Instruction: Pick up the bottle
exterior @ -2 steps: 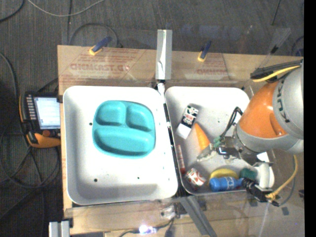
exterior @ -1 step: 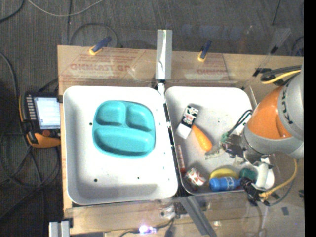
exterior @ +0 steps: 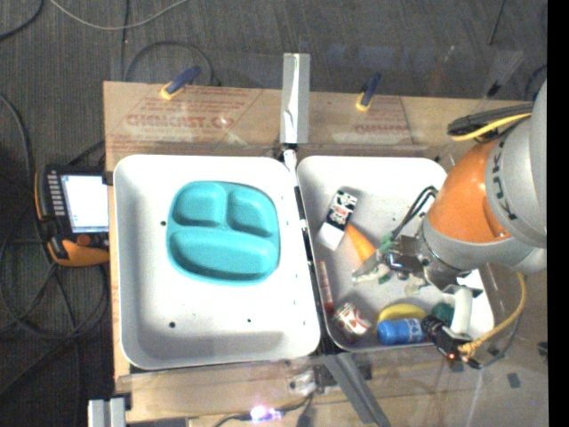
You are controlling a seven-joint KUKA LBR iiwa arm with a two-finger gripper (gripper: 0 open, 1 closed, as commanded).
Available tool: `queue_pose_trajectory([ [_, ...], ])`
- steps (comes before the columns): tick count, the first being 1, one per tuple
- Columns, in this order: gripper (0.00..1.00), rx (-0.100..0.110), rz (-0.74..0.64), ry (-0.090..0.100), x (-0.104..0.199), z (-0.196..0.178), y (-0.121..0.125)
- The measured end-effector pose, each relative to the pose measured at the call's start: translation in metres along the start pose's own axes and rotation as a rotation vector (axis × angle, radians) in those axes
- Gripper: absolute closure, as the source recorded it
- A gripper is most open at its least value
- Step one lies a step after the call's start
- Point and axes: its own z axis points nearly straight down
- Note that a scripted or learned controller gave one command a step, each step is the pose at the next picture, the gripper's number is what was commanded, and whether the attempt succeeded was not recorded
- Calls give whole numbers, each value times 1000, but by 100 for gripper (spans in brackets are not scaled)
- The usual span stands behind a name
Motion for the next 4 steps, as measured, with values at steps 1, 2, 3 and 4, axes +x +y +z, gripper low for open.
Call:
queue_pose_trajectory([
  [1,0,-11,223,5,-47,43,15],
  [2,0,-16,451,8,-60,43,21],
  [3,0,-4,880,-3,9,-137,-2],
  [4,0,-2,942,-4,-41,-160,9],
])
